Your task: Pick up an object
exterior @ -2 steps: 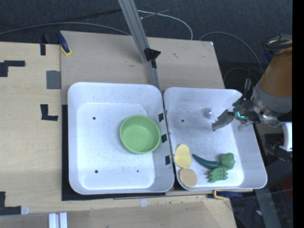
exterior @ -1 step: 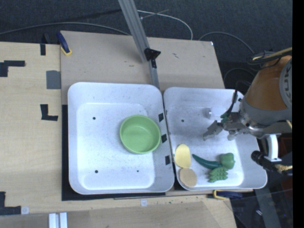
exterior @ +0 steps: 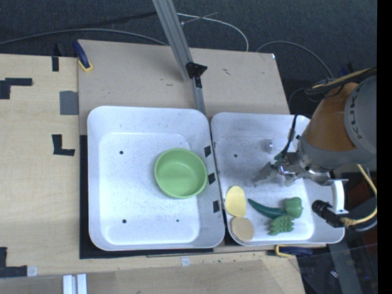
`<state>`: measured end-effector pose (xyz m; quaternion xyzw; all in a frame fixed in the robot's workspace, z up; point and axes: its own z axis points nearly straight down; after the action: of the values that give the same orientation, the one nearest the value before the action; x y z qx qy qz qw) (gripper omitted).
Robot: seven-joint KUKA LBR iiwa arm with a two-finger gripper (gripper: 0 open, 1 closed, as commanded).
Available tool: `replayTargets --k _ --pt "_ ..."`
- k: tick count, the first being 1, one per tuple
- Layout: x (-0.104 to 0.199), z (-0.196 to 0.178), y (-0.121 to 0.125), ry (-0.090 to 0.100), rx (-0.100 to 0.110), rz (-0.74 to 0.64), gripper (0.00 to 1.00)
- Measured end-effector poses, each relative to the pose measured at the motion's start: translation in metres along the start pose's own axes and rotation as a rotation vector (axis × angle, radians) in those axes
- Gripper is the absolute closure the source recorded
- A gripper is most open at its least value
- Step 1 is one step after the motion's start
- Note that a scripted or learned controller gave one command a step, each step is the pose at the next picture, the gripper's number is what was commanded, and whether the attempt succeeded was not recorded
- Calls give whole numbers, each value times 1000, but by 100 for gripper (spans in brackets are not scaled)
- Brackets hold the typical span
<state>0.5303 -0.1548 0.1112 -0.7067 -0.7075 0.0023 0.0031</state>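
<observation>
My gripper (exterior: 269,173) hangs over the middle of the right bin (exterior: 245,127), above bare floor. Just below it lie a dark green pepper (exterior: 264,209), a green leafy toy (exterior: 282,225) and a round green piece (exterior: 293,205). A yellow lemon-shaped toy (exterior: 235,201) and a tan round piece (exterior: 242,228) rest at the bin's front left corner. The gripper is apart from all of them. A light green bowl (exterior: 180,173) sits upright in the left bin (exterior: 110,164).
The grey arm with its orange band (exterior: 331,127) covers the right bin's right side. A slanted metal pole (exterior: 174,29) runs from the top down to the bins' shared wall. Cables lie on the dark floor behind the bench.
</observation>
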Motion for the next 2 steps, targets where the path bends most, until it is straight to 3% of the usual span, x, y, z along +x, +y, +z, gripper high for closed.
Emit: replayTargets --k 1,2 --pt "0 23 0 -3 -6 0 0" --pt "1 12 0 -1 -5 -1 100"
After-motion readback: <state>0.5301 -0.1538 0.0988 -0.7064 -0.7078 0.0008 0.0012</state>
